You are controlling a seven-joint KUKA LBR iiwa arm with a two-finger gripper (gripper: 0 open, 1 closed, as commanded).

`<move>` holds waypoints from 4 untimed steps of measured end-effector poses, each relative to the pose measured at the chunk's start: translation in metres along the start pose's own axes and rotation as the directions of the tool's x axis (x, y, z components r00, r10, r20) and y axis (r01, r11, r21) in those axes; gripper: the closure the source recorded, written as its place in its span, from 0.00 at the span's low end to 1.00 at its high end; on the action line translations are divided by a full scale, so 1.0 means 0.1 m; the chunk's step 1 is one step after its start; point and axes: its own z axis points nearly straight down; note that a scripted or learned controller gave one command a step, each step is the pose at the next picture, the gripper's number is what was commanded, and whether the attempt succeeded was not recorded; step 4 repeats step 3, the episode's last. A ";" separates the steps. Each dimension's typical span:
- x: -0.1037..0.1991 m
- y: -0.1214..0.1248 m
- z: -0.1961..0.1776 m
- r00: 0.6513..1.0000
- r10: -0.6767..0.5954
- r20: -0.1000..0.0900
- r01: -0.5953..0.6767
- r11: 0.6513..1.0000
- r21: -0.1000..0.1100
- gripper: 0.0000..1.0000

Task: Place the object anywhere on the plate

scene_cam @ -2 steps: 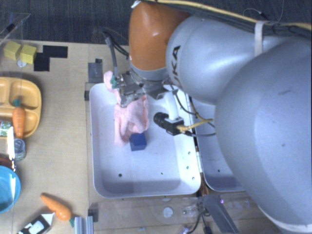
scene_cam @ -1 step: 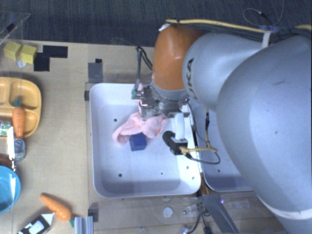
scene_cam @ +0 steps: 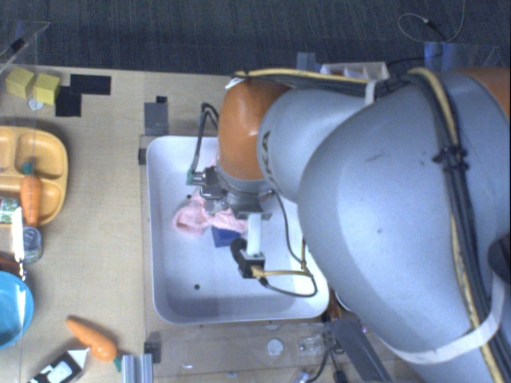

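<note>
A crumpled pink cloth (scene_cam: 192, 216) with a blue piece (scene_cam: 227, 228) at its right edge lies in the shallow white bin (scene_cam: 172, 294), left of the bin's middle and directly under the arm's wrist. The gripper (scene_cam: 226, 206) sits over the cloth's right side, hidden by the wrist, so I cannot tell how it stands. Well apart to the left, a yellow divided plate (scene_cam: 48, 154) holds an orange carrot (scene_cam: 30, 199), and a second carrot (scene_cam: 94, 338) lies on the bench near a blue bowl (scene_cam: 12, 309).
</note>
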 end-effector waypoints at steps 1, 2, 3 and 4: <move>-0.83 0.01 -1.15 0.999 0.044 0.006 -0.044 0.999 0.015 1.00; -0.26 -0.01 -0.33 1.000 0.025 0.006 -0.025 1.000 0.017 1.00; 0.15 0.43 -1.38 0.994 -0.112 0.003 0.112 0.994 0.017 1.00; 0.15 0.43 -1.38 0.994 -0.112 0.003 0.112 0.994 0.017 1.00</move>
